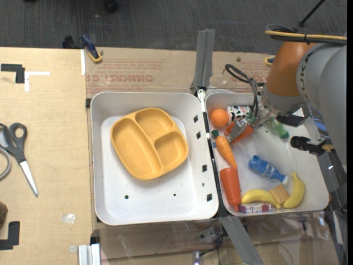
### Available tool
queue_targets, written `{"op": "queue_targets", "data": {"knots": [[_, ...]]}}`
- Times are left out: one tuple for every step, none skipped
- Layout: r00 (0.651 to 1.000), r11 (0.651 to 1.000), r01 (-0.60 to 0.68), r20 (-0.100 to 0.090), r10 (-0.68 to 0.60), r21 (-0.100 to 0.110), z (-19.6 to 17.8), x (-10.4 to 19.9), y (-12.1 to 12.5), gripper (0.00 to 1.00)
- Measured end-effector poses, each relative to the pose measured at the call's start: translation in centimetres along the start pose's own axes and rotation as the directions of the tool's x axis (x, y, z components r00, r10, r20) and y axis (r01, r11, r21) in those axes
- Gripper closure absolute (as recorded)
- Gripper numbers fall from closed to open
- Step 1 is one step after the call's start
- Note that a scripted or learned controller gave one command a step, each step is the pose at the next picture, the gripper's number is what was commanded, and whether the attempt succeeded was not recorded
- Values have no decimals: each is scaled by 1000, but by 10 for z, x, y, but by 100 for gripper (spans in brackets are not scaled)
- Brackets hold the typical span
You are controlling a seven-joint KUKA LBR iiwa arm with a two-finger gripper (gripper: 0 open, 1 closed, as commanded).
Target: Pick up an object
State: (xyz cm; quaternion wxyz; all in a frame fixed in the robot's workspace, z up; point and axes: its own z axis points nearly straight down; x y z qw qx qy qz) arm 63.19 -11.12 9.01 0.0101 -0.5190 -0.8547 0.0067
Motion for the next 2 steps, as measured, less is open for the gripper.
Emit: {"op": "queue_targets", "data": {"knots": [[1000, 1000, 4, 1, -4, 4, -7, 1, 0, 100], [1000, 1000, 13, 12, -13, -21, -102, 64, 61, 100]]}}
